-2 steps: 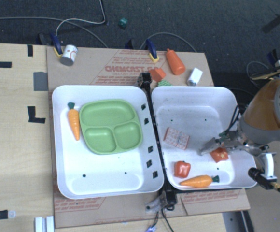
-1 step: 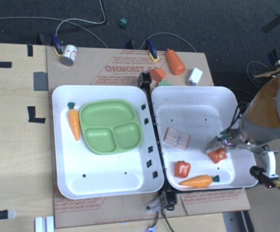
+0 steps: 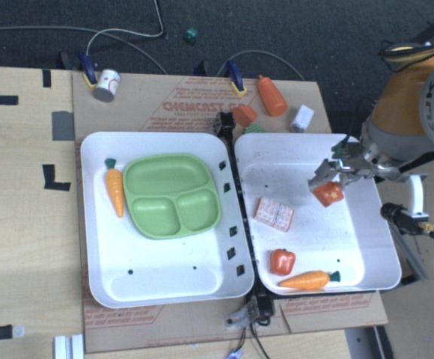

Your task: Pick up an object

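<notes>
My gripper [image 3: 329,184] is over the upper right part of the right bin [image 3: 367,223], reaching in from the right. A small red-orange toy [image 3: 328,194] sits between its fingertips, and the gripper is shut on it. Lower in the same bin lie a pink wafer block [image 3: 274,213], a red pepper [image 3: 281,261] and an orange carrot [image 3: 307,280] near the front wall.
The left bin [image 3: 97,238] holds a green divided plate [image 3: 173,195] and a second carrot [image 3: 114,189] beside it. Behind the bins on the cardboard are an orange bottle-shaped toy [image 3: 271,96], a white cube [image 3: 302,117] and a small can [image 3: 107,84].
</notes>
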Motion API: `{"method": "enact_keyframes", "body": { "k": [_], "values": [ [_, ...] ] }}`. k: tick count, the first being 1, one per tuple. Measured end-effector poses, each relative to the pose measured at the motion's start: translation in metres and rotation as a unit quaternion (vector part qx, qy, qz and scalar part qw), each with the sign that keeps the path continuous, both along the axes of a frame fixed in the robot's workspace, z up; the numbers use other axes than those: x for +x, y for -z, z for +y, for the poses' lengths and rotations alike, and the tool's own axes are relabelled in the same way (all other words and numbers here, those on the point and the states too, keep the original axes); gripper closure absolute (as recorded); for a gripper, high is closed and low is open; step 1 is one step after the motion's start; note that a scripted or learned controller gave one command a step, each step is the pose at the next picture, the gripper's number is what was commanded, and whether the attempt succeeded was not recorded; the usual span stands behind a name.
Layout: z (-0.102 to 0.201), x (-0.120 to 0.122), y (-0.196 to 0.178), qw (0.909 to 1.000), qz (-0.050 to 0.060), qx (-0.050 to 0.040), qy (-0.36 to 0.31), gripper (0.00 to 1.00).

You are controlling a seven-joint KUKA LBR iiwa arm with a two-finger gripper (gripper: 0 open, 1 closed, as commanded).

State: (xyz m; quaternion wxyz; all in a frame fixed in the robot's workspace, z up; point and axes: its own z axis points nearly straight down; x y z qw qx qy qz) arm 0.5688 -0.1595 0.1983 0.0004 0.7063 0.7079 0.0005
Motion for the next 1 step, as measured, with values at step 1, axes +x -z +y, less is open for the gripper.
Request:
{"method": "enact_keyframes", "body": {
  "k": [1],
  "values": [
    [0.0735,0.0346,-0.0027,1.0000,0.001,0.0003,0.000,1.00]
  ]
}}
